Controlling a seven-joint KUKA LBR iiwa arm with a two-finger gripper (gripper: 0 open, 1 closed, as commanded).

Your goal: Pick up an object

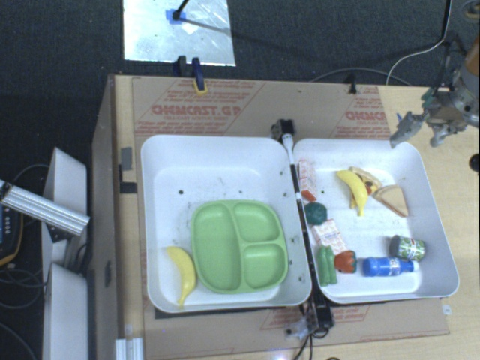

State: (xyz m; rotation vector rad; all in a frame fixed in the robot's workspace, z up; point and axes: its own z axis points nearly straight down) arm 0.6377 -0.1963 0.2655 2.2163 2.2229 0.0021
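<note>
The right bin [431, 193] holds a yellow banana [354, 188], a tan wedge-shaped piece [391, 199], a green can [407, 247], a blue bottle [388, 265], a small red item [344, 261], a green item [325, 265], a teal lump [316, 213] and white packets [330, 235]. My gripper [418, 131] hangs above the back right corner of that bin, open, with nothing between its fingers [400, 130]. It is well apart from every object.
The left bin [161, 171] holds a green divided plate [240, 244] and a second banana [181, 272] by its front left corner. A black clamp [285, 130] sits where the bins meet at the back. Cardboard [225, 103] lies under both bins.
</note>
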